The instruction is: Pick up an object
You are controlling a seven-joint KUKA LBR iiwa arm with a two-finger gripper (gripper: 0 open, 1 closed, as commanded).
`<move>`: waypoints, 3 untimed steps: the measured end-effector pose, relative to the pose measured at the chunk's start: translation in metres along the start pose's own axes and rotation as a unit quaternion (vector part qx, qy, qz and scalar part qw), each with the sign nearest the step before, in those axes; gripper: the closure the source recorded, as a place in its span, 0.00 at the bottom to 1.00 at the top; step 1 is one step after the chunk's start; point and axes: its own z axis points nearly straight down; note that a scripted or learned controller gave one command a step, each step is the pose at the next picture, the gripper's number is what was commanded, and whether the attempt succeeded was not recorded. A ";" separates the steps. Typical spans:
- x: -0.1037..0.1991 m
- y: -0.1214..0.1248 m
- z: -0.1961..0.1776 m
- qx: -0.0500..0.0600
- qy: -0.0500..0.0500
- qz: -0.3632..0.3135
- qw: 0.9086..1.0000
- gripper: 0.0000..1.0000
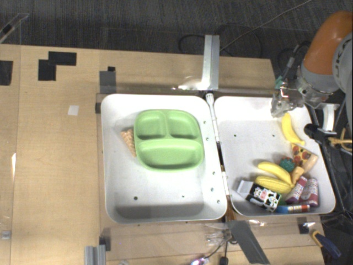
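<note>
From the overhead camera, nothing appears lifted yet: every object lies on a bin floor, so the pick itself is judged not yet done. The grey two-finger gripper (280, 105) hangs over the far right corner of the right shallow white bin (242, 148), and whether its tips are parted or closed cannot be told at this size and angle.

Just below and slightly right of the gripper lies a lone curved yellow toy banana (290, 128), seemingly not between the tips. Further below, well apart from the gripper, a jumble sits in the near right corner: a bunch of yellow bananas (274, 176), a black-and-white patterned box (263, 196) and small reddish packets (305, 191).

Far to the gripper's left, the other white bin (116, 164) carries a green sectioned plastic tray (167, 139).

The arm enters from the right, its orange band (325, 40) high above the wrist, with the tool pointing down and leftward into the bin corner.
</note>
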 end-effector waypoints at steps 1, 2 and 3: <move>-0.009 -0.044 0.049 0.001 0.000 -0.117 0.993 1.00; -0.009 -0.044 0.049 0.001 0.000 -0.117 0.993 0.00; -0.040 0.008 0.084 -0.002 0.000 -0.217 0.976 0.00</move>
